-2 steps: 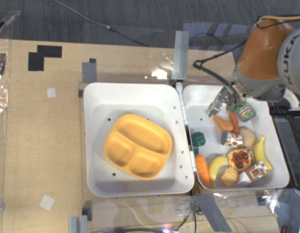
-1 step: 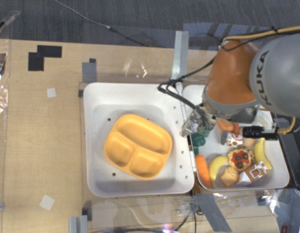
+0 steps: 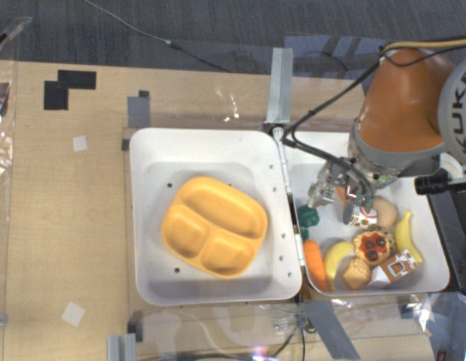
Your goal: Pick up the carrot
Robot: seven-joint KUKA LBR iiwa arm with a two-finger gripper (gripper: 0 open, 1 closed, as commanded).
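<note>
I see the gripper (image 3: pixel 336 195) hanging over the far part of the right bin (image 3: pixel 442 273), its fingers apart with nothing between them, while the carrot (image 3: pixel 315 259) lies near the bin's left wall, just beside a banana (image 3: pixel 336 256), its green top (image 3: pixel 307 217) pointing far.

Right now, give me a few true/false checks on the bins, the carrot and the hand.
1. The carrot lies in the right bin, near its left wall. True.
2. The yellow divided plate sits in the right bin. False: it sits in the left bin.
3. The hand has the carrot between its fingers. False: the carrot lies in the bin, lower in the view than the hand.
4. A banana lies by the right bin's right side. True.
5. The hand is over the left bin. False: it is over the right bin.
</note>
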